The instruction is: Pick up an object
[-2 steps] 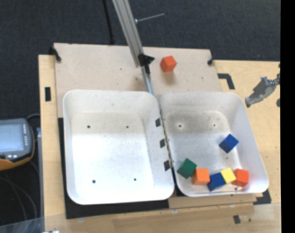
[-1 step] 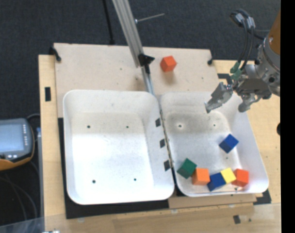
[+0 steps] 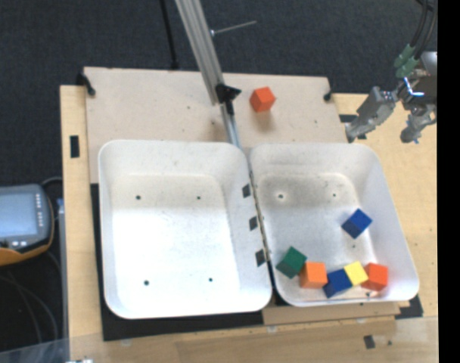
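Your end effector [image 3: 391, 123] open, empty, beyond right white plastic bin [image 3: 381, 180] far corner; packed small coloured cubes [image 3: 337, 275] at near wall risk finger collision

A single fixed camera looks down from above at a slant, far enough back to take in the whole worktop [image 3: 306, 119] and both white bins, the left bin [image 3: 109, 225] and the right bin [image 3: 389, 203]. The worktop's far edge lies toward the top of the frame, with dark floor [image 3: 63, 21] beyond it.
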You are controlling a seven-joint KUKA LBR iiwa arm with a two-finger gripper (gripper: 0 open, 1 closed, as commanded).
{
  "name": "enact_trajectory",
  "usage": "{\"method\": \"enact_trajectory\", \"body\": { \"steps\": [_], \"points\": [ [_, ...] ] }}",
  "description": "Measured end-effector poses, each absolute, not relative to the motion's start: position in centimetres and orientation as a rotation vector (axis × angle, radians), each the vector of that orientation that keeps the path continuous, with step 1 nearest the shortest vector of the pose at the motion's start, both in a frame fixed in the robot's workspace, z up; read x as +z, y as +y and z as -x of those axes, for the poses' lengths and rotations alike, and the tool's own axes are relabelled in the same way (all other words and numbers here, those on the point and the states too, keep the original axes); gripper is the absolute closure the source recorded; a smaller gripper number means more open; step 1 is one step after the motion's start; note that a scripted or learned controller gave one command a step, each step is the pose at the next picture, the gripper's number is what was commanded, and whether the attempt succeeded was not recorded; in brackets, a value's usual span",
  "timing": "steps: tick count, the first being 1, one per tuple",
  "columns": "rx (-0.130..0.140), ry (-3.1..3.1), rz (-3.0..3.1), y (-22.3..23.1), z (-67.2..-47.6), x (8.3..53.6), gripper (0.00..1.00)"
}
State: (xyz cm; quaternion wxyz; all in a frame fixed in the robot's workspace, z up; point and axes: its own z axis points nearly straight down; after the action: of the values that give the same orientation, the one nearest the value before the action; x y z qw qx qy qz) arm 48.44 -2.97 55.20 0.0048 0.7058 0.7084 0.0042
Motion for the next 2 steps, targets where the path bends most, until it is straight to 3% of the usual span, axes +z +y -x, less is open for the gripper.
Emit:
{"method": "enact_trajectory", "body": {
  "steps": [1, 2],
  "points": [
    [0.003, 2.226, -2.211, -2.8, -48.4, 54.8, 0.0],
    [-0.003, 2.22, -2.223, -5.2, -48.5, 50.3, 0.0]
  ]
}}
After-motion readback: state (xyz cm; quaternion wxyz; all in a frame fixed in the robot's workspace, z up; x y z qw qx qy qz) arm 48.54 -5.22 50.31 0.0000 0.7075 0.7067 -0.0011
